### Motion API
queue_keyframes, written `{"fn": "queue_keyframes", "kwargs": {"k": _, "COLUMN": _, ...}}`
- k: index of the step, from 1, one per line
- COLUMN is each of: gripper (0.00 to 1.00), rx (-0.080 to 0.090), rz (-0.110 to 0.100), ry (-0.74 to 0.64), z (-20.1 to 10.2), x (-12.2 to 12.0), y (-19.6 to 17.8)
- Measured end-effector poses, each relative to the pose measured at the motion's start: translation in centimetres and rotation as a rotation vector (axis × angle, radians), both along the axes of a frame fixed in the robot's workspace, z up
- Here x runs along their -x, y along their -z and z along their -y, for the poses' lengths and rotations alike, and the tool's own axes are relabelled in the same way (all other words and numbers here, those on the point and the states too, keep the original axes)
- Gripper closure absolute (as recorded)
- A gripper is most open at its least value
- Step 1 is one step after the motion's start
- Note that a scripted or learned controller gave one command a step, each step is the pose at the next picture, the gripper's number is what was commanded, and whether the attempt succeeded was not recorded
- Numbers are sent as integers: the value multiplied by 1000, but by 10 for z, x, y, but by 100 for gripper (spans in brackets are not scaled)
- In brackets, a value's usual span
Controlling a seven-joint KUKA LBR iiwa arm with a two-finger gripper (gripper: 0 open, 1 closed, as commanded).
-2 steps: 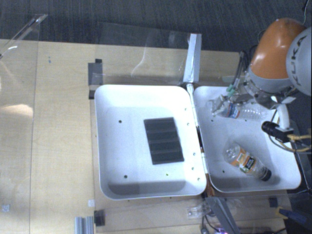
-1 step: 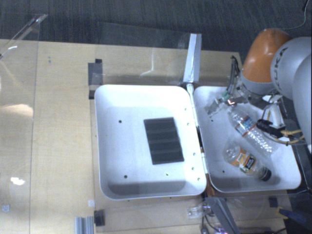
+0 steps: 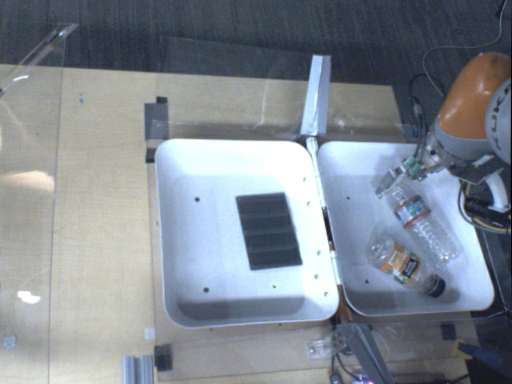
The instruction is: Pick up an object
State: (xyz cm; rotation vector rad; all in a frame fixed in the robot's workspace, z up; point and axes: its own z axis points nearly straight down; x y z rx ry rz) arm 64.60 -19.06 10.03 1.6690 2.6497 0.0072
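Note:
In the right bin lie two clear plastic bottles. One, with a blue and red label, runs slantwise from the upper middle toward the right wall. The other bottle has a yellow and black label and a dark cap pointing to the front right corner. My gripper hangs over the far part of this bin, just above the upper end of the blue-labelled bottle. The grey arm with its orange band comes in from the right. A dark ribbed rectangular block lies flat in the middle of the left bin.
A metal divider post stands behind the seam between the two bins. Cables hang by the right bin's right wall. The wooden bench spreads out to the left, under a clear sheet.

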Motion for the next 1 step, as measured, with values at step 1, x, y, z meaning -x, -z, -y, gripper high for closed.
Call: {"fn": "queue_keyframes", "kwargs": {"k": 1, "gripper": 0, "rx": 0, "rz": 0, "ry": -27, "z": 5, "x": 45, "y": 12}}
